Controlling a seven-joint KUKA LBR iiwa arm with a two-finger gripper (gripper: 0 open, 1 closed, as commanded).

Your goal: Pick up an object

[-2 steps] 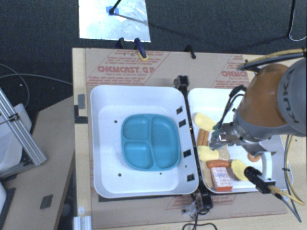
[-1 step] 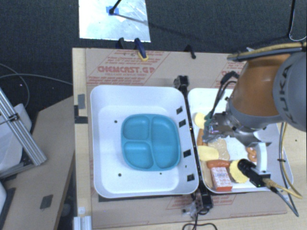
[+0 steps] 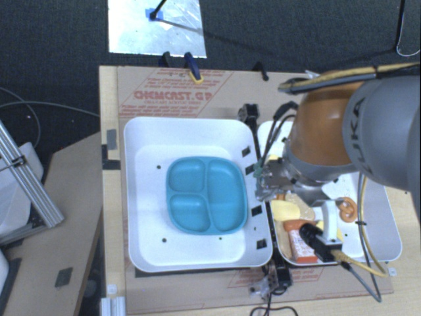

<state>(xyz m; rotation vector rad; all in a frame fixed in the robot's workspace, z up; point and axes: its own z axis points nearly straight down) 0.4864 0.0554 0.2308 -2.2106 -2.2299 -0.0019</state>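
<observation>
Grey arm: hovers over right bin (crowded).
Pincer: hidden; grip state unknowable.
Risk: clutter deflects grasp; pretzel slips.

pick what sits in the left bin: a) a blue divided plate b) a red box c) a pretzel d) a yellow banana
a: the left bin holds a blue plate with divided compartments, lying flat near its middle; the pretzel and the other small items lie in the right bin under the arm.
</observation>
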